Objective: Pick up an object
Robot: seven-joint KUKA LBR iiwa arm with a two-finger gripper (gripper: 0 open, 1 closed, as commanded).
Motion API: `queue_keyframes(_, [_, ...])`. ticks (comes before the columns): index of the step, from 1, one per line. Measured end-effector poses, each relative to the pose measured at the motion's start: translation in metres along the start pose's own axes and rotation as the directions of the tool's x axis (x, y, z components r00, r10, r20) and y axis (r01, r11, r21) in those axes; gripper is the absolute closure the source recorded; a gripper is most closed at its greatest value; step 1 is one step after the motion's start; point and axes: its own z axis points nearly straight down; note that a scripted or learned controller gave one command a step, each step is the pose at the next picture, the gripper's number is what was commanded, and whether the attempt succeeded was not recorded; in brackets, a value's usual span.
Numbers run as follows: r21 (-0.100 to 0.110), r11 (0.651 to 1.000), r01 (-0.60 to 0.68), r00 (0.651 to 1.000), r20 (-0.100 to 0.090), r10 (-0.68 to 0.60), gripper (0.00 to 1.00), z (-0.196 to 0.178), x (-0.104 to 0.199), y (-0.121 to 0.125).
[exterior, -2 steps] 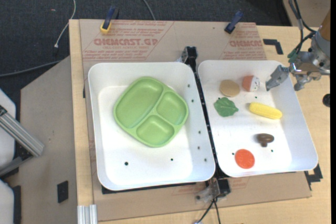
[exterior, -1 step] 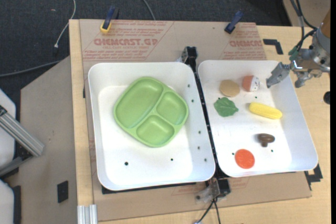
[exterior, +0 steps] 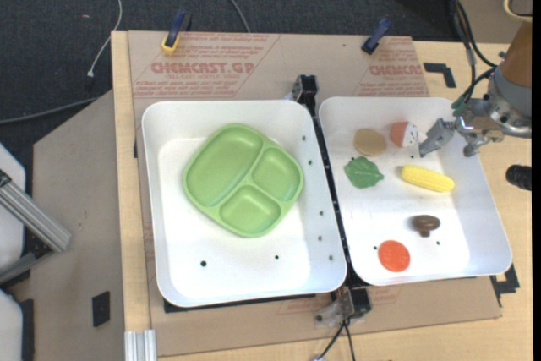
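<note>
The corn (exterior: 427,178) is a short yellow cob lying nearly level in the right bin (exterior: 473,258), toward its far right part. The pincer (exterior: 450,139) hangs just above and behind the corn, its two grey fingers (exterior: 433,139) spread apart with nothing between them.

Around the corn the bin floor is bare on the right side and toward the near rim. A green leaf (exterior: 363,172) lies to its left, a tan disc (exterior: 369,141) and a red-and-white piece (exterior: 401,133) sit near the far wall, a brown piece (exterior: 425,224) lies below the corn, and an orange-red round piece (exterior: 394,255) sits near the front rim.

The left bin (exterior: 169,266) holds a green divided plate (exterior: 243,179), set at a slant in its middle. Both bins rest on the desk (exterior: 135,63).
</note>
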Motion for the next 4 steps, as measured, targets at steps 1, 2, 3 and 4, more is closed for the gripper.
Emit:
queue_keyframes(1, [-0.004,1.0,0.0,1.0,0.001,0.0,0.0,0.045,-0.007,0.0])
queue_keyframes(2, [0.001,1.0,0.0,1.0,-0.001,0.0,0.0,0.102,-0.006,-0.001])
queue_keyframes(3, [-0.003,1.0,0.001,1.0,-0.001,-0.001,1.0,0.09,-0.007,0.001])
queue_keyframes(4, [-0.013,1.0,0.002,1.0,0.004,-0.002,1.0,0.038,0.004,0.004])
